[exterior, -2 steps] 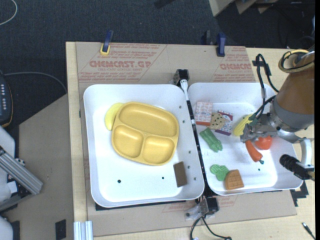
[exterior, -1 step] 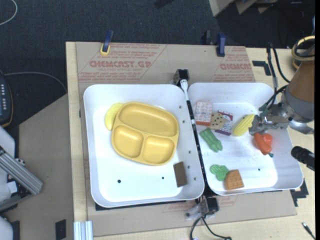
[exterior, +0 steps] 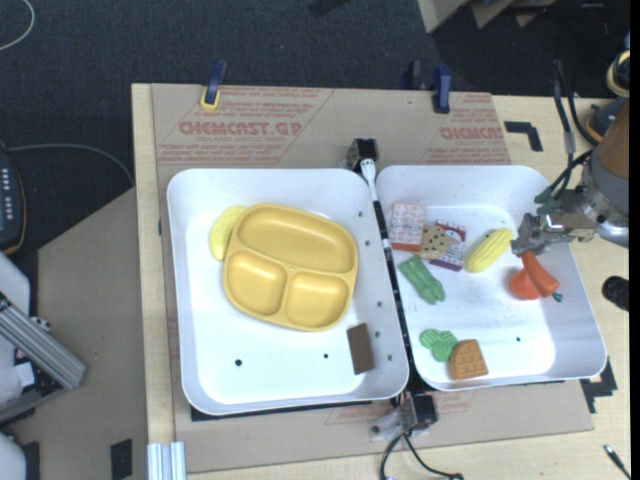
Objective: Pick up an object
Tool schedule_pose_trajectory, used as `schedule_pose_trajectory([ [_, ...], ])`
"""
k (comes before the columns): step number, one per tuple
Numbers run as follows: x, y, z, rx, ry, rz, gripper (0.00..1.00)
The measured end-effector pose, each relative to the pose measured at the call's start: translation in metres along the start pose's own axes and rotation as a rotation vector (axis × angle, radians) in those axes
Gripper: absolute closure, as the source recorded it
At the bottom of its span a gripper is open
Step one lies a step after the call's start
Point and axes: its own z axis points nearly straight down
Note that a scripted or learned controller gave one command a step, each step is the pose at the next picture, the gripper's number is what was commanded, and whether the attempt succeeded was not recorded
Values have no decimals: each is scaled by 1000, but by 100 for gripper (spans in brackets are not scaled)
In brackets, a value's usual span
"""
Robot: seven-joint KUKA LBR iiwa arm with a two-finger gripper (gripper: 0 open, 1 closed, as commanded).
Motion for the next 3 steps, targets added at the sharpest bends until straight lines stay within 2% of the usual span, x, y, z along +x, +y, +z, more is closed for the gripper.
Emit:
schedule_pose_trajectory([
  [1,42,34,9,3,2,-5,100],
  [2,88,49,-2,3,3,-5,100],
  [3,97,55,13,9,3,-1,100],
])
